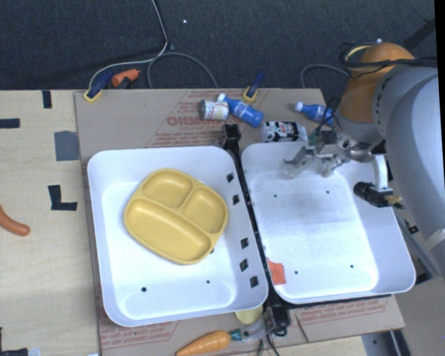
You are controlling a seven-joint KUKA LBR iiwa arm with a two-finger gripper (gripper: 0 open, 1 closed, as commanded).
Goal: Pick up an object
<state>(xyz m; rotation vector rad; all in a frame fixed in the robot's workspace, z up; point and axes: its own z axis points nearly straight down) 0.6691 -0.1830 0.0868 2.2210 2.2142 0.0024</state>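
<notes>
Yellow divided plate (177, 215), the one graspable object seen inside the bins, was pictured lying flat in the left bin (117, 293), slightly toward that bin's far half and apart from every wall. Nothing had been lifted: the gripper (309, 161) was seen over the far rim of the right bin (394, 276), with nothing visible between its fingers, and whether those fingers were spread or pressed together could not be told. The pick was judged not yet begun, with a reach across the central divider (247, 217) still required. Open white floor was shown around the plate on all sides, widest toward the near wall. A small orange tag (276, 272) was noted in the right bin's near-left corner. Outside the bins, a carrot (204, 343) and a sausage (8, 218) were left on the bench.
</notes>
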